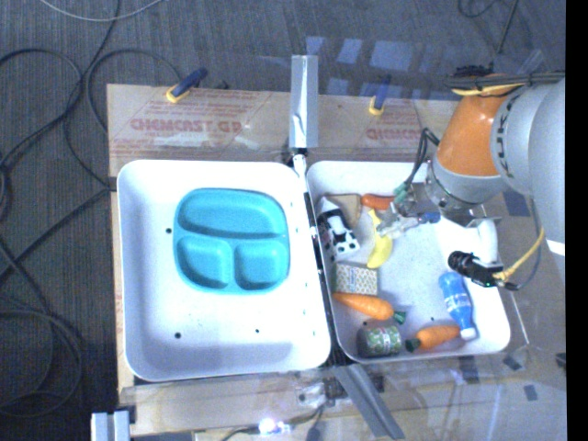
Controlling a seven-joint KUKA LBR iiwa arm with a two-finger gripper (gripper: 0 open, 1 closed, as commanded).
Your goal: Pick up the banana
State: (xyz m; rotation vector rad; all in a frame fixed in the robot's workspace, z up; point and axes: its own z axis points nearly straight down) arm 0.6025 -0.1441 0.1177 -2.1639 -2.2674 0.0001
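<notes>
While gripper [397, 220] hovers over banana [378, 252] in right bin [491, 333], grip unclear, blue tray [231, 239] in left bin [147, 329]

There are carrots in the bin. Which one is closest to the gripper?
The small orange carrot at the far edge of the right white bin, just left of the gripper. The other two orange carrots lie near the bin's front.

Faint reddish lettering on the clear sheet [197, 127] behind the bins is too blurred to read.
</notes>
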